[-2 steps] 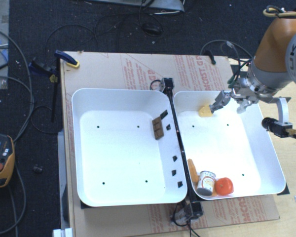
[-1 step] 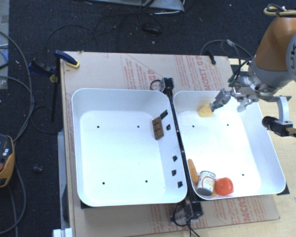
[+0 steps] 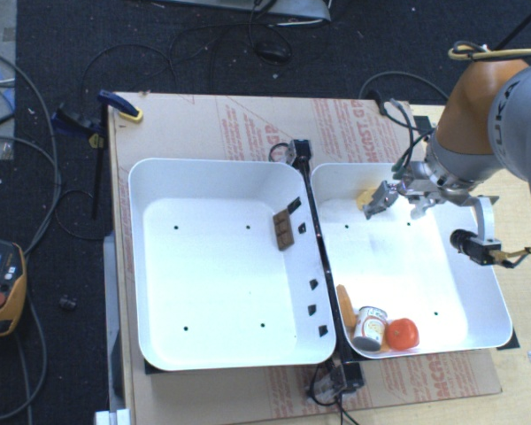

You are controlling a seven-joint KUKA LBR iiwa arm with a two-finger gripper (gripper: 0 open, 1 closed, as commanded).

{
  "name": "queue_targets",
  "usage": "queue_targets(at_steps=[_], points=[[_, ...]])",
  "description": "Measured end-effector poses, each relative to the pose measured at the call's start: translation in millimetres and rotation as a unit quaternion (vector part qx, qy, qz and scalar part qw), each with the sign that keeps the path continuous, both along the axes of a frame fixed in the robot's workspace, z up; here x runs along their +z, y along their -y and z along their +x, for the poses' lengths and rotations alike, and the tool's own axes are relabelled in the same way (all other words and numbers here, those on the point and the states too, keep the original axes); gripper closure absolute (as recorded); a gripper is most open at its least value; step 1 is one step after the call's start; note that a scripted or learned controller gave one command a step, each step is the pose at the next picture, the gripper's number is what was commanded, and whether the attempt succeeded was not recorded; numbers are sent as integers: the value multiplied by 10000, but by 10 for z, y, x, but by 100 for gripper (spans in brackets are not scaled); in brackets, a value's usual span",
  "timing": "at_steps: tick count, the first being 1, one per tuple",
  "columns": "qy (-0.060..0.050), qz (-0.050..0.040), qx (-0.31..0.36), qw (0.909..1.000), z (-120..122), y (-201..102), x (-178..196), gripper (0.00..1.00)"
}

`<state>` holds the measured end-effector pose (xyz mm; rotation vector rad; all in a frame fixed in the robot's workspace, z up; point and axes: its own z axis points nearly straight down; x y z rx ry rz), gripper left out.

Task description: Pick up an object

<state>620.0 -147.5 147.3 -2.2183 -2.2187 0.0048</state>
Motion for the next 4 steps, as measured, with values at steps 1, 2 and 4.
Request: queue_targets(at_steps=[1,2,4], points=[[1,0,0,10000,-13,-5,-530,0],[31,-6,0,10000,4,0,-396,100],[45,-7,1,10000,-67,14,555,100]])
